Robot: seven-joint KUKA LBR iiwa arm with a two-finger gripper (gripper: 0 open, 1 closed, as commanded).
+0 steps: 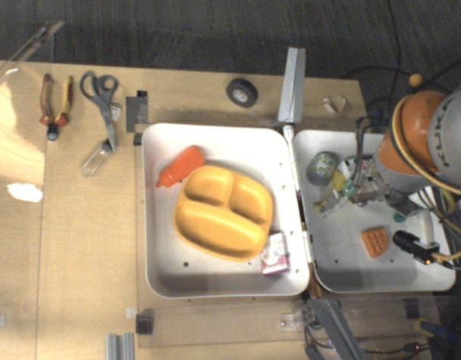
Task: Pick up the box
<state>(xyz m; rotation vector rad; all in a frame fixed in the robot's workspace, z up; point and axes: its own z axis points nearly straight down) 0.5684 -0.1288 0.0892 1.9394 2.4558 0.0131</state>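
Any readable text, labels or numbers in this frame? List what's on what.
"KU": partial lettering on the arm's grey housing at the right edge, cut off by the frame.
Small box in the left bin: pink and white print, too blurred to read.
Nothing else legible.

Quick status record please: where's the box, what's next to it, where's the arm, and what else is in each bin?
box: left bin, near right corner, against the wall
neighbour: yellow tray touching the box
also in left bin: orange bottle
arm: over the right bin, away from the box
right bin items: orange waffle piece, small round jar
box held: no
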